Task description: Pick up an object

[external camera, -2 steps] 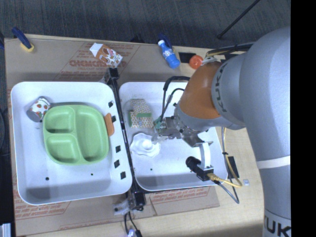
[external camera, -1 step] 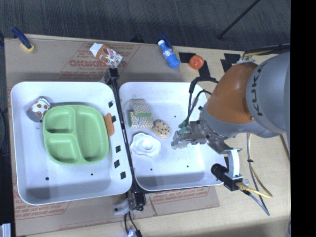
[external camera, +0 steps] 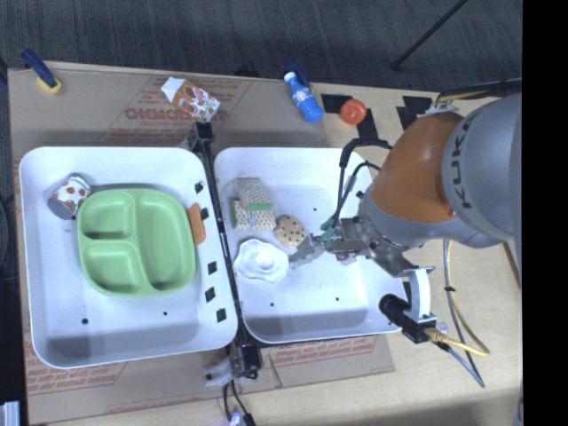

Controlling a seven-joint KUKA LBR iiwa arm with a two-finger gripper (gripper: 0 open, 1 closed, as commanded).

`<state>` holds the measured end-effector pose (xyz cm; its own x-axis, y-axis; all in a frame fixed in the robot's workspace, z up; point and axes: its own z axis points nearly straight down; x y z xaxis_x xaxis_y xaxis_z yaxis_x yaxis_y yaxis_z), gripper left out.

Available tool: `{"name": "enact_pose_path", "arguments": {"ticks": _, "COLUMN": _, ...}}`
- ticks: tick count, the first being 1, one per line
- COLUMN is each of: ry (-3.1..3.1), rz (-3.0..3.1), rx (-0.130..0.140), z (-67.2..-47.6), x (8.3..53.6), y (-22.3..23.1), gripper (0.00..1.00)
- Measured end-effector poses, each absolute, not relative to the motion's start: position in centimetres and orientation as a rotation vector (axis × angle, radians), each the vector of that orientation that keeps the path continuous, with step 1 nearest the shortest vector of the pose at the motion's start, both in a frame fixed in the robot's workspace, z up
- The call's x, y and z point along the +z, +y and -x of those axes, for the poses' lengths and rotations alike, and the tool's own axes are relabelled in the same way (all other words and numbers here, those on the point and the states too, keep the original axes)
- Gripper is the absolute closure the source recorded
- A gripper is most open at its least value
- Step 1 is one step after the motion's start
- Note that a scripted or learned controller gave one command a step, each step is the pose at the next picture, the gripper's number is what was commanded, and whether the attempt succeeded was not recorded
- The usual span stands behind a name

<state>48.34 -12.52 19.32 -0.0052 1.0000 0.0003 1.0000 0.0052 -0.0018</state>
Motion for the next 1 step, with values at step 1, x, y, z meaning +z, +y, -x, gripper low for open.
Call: {"name": "enact_pose_path", "arguments": {"ticks": 1, "ry": -2.225, "rz": 2.209, "rx": 0.005, "z": -47.52, "x": 9.4, "y": -10.05, "gripper": 0.0}}
